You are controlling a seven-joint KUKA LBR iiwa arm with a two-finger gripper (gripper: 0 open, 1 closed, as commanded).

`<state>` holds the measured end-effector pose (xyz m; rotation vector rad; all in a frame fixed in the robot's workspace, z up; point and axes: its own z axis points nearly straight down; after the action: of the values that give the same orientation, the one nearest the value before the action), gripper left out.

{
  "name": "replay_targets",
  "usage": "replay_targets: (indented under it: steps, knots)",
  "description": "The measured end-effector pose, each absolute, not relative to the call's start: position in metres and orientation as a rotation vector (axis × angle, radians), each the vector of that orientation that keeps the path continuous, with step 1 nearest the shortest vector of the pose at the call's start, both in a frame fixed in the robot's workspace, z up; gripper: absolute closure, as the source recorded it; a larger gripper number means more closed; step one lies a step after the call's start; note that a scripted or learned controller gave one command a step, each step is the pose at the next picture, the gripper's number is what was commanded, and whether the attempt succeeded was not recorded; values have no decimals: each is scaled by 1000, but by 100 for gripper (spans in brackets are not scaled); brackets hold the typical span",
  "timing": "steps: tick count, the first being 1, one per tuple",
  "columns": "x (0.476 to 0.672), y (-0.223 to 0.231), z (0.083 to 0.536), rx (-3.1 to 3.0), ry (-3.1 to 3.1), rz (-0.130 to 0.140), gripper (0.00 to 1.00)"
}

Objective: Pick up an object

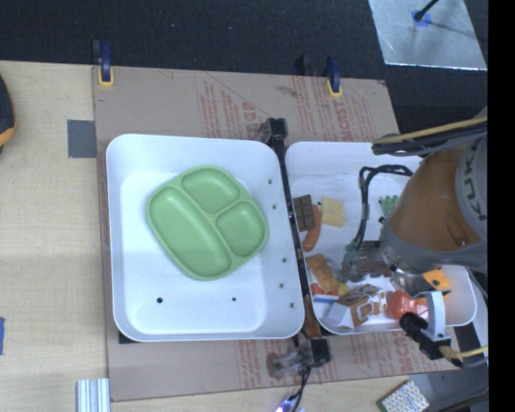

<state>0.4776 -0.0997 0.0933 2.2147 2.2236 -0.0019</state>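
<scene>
blue clamps (104, 61) along the cardboard sheet (197, 101)

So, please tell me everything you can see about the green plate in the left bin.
The green plate is pale green and looks like smooth matte plastic. It has a rounded outline and raised ridges that split it into three compartments: one long one along its lower left side and two smaller ones toward the upper right. All three look bare. It lies flat, right side up, turned at a slant, near the middle of the left bin, resting on the white floor. Nothing else touches it.
</scene>
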Motion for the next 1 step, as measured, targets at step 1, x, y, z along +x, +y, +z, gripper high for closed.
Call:
replay_targets:
  steps: [1]
  knots:
    - [476,-108,143,2221,2222,0,100]
